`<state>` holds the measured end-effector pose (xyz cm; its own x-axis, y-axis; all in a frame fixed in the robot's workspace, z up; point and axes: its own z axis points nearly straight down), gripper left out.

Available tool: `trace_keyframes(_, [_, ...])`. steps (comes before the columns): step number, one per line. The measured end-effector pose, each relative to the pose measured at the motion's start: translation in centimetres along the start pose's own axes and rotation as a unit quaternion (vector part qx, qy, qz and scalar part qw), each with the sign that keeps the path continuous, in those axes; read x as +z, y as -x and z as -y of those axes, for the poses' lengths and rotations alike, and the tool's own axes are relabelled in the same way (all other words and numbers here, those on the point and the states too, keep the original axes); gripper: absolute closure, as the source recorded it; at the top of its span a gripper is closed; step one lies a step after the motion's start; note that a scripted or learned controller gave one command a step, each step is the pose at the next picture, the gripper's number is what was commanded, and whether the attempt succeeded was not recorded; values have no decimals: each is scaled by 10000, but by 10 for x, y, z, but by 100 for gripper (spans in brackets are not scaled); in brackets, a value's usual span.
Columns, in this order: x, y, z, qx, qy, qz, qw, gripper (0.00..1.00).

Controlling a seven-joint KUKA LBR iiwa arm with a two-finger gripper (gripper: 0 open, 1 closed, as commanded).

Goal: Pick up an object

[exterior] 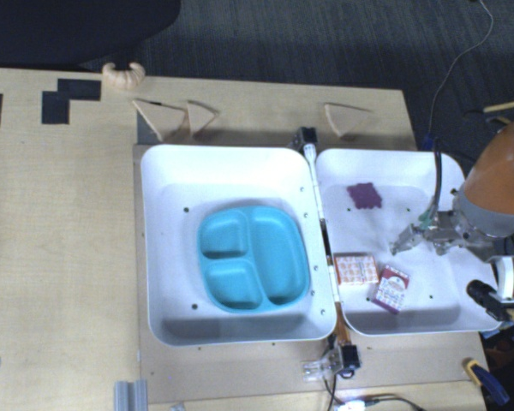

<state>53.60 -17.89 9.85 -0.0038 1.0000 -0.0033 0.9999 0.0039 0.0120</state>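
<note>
Camera view puts two small red-and-white boxes, one (355, 270) touching the divider and one (389, 288) tilted just beside it, near the front of the right bin (411, 315). A purple block (364, 195) lies farther back. My gripper (409, 240) hovers near the boxes, fingers slightly apart, clamped on nothing. A blue divided tray (253, 258) sits in the left bin (167, 229).

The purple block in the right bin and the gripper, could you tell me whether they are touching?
Apart. The camera view shows bare white bin floor between the small purple block and the gripper, which sits lower and to the block's right in the right-hand white bin.
</note>
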Motion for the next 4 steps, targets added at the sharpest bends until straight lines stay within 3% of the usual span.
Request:
trace_keyframes(1, [11,-23,46,14,-3,1,10000,0])
trace_keyframes(2, [-1,-22,44,11,27,9,10000,100])
trace_keyframes(3, [-87,-120,-25,-8,-39,-25,10000,100])
trace_keyframes(4, [-110,-126,12,3,-50,-19,10000,100])
